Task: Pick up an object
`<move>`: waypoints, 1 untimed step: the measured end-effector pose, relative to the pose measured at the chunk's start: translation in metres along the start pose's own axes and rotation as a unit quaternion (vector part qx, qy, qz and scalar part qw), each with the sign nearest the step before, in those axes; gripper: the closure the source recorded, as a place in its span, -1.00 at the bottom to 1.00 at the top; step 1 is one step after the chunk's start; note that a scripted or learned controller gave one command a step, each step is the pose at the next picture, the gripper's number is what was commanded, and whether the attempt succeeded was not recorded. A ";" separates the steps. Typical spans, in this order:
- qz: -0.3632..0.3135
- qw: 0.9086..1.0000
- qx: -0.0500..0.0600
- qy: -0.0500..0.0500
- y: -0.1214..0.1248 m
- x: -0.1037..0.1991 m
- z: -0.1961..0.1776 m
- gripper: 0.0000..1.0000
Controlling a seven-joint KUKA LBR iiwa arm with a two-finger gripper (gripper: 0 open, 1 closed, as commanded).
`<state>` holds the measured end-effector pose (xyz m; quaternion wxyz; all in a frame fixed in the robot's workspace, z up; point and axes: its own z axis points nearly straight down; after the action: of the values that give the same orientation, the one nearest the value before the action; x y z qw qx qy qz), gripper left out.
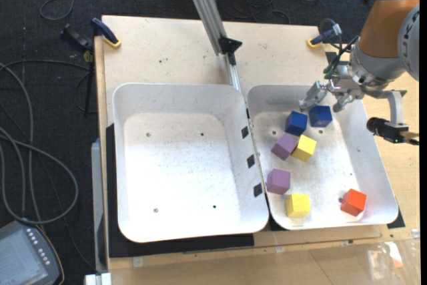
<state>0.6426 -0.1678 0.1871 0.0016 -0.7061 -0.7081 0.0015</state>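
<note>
The right bin (373, 163) holds several small cubes. Two blue cubes lie at its far end, one (297, 122) to the left and one (321, 117) to the right. A purple cube (285, 145) and a yellow cube (305, 147) touch just in front of them. Nearer the front lie another purple cube (278, 180), a yellow cube (297, 205) and an orange cube (353, 201). My gripper (327, 102) hangs open at the bin's far end, its fingers spread to either side just above the right blue cube, with nothing between them.
The left bin (133, 110) sits beside the right one, sharing a raised middle rim. A slanted metal bar (207, 3) runs down to the bins' far junction. Clamps (107, 33) sit at the board's far corners.
</note>
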 end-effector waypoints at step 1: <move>0.002 1.000 -0.002 -0.001 -0.001 -0.008 0.059 -1.00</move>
<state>0.6417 -0.1755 0.1286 -0.0002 -0.7075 -0.7067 0.0005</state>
